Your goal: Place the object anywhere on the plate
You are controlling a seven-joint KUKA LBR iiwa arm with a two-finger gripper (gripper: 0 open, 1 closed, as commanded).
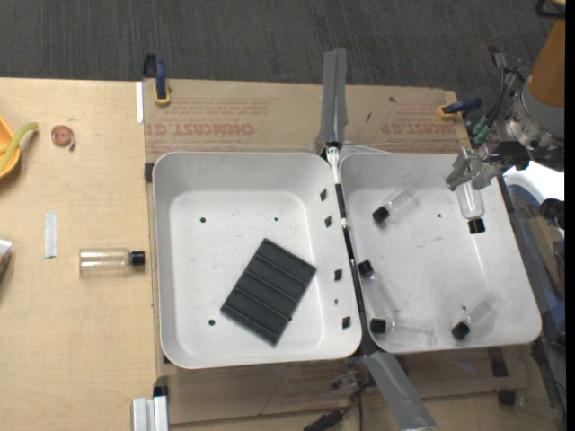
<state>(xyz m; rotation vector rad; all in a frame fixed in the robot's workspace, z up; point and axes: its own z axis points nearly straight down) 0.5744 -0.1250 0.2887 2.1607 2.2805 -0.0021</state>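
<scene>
In right bin [530,317], five clear bottles [393,206]; gripper [471,176] above

A light wooden bench top [72,330] is seen at left, with brown cardboard sheeting [243,119] laid over its middle and held by 2 clamps [154,77]. Dark grey carpet [225,21] covers the floor beyond the bench.

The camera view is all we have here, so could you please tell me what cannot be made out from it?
- Gripper, camera view: too small and cluttered to tell whether it grips the clear plastic vial with a black cap hanging beneath it.
- Clear vials in the right white bin: see-through bodies blend into the floor; mostly black caps show, e.g..
- Yellow object: cut off by the left edge.
</scene>
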